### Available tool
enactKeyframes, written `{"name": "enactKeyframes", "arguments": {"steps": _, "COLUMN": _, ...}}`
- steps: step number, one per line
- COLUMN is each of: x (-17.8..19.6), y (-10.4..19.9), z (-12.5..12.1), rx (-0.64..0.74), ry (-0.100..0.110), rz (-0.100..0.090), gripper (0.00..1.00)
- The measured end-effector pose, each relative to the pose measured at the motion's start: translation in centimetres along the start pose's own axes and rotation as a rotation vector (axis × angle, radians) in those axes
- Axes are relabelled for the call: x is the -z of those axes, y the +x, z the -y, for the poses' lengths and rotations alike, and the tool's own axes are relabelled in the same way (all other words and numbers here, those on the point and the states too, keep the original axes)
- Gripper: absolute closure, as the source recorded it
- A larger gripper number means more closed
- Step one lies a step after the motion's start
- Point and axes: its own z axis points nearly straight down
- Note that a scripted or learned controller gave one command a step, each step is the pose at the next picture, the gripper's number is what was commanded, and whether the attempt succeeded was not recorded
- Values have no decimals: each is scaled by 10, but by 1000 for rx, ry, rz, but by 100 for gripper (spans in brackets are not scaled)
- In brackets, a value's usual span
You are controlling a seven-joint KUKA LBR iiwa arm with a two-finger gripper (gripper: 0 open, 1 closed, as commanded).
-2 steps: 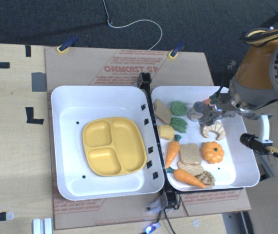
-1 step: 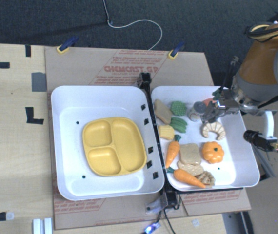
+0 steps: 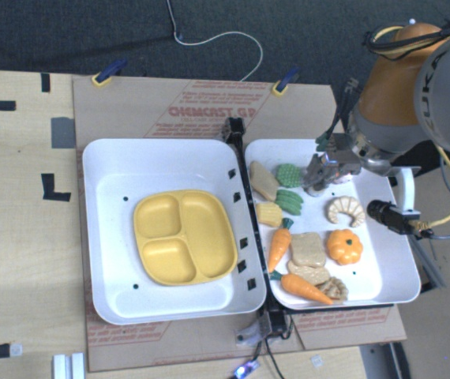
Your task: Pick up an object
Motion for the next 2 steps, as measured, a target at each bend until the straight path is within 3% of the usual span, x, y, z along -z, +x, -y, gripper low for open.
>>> {"name": "enactKeyframes", "arguments": {"steps": 1, "x": -14, "y": 51, "z": -16, "rx": -3, "ry": 1, "rz": 2, "gripper": 100}}
{"name": "enactKeyframes", "arguments": {"steps": 2, "x": -5, "y": 110, "z": -34, "rx": 0, "ry": 0, "rz": 0, "gripper": 100}}
